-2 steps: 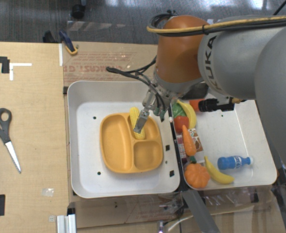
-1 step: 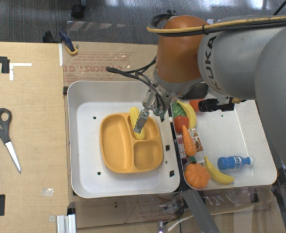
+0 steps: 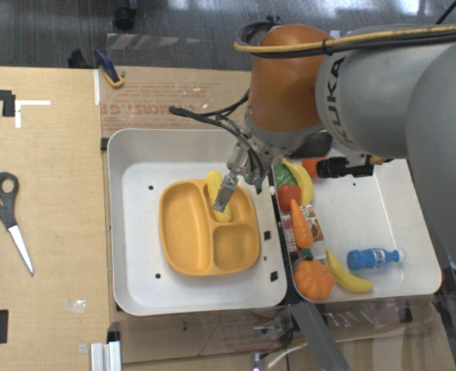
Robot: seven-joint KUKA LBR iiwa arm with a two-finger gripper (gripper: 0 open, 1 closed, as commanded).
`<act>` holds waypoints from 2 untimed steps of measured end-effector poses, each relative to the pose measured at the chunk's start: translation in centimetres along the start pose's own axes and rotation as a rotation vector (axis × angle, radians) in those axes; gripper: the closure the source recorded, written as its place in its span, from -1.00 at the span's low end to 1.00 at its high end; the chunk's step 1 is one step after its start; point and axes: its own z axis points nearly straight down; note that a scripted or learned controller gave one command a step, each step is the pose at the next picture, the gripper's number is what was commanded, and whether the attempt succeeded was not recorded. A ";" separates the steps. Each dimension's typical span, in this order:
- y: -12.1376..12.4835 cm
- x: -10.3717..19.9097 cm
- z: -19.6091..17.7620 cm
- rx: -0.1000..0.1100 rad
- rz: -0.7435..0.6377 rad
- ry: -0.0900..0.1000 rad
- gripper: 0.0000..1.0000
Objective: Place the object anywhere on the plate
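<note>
gripper over corn (on plate)

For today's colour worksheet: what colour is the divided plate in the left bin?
Yellow-orange divided plastic plate, clearest in the camera view.

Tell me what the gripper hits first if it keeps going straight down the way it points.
Probably the corn: the gripper points down at it, over the yellow plate in the left bin. Depth is unclear; it may already touch.
</note>
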 end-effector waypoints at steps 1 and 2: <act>0.0 0.0 0.0 0.000 0.000 0.000 -1.00; 0.0 0.0 0.0 0.000 0.000 0.000 -1.00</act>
